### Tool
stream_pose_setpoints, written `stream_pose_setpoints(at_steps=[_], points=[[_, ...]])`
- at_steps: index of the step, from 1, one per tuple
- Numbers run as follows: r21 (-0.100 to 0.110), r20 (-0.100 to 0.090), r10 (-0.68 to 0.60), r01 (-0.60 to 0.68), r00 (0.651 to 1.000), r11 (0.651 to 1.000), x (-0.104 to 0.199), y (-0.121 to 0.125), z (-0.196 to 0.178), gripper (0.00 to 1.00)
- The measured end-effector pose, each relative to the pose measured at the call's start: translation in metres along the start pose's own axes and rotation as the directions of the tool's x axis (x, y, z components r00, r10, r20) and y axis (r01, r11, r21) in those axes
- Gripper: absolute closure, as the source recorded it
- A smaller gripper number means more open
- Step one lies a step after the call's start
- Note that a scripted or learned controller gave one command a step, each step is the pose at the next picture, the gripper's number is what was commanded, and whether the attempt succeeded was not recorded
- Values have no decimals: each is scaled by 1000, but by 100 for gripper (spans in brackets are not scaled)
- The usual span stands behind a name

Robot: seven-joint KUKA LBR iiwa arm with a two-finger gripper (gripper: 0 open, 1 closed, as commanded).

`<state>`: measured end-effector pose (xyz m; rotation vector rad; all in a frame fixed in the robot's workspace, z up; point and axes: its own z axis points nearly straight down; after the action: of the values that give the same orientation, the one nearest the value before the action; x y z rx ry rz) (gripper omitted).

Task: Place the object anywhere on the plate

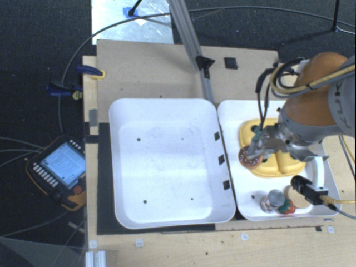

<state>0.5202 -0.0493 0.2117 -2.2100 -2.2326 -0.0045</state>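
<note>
Looking down on the bench (pixel 167 65), I see two shallow white bins side by side. The left bin (pixel 119 166) shows bare white floor with a few small dark dots. The right bin (pixel 229 149) carries everything of interest. A yellow plate (pixel 281 163) lies in the middle of it, toward its far edge, partly covered by the arm (pixel 317 102), which reaches in from the right with its orange band above the wrist.

The gripper (pixel 256 148) hangs over the plate's left rim. Just under its tip I see a small round brownish object (pixel 249 158) sitting on the plate's left edge, overlapping the bin floor beside it. Whether it is pinched or merely lies below the tip, I cannot tell; the fingers are too blurred for me to judge them parted or closed.

Near the right bin's front edge lie a small grey-and-red item (pixel 272 201) and a pale tan piece (pixel 300 200) close beside it. A handheld pendant (pixel 58 168) with a lit screen rests off the bench's left side.
</note>
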Motion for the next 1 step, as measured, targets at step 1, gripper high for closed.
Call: stream_pose_setpoints(at_steps=[1], points=[[1,-1,-1,1,1000,1000,56,4,6,100]])
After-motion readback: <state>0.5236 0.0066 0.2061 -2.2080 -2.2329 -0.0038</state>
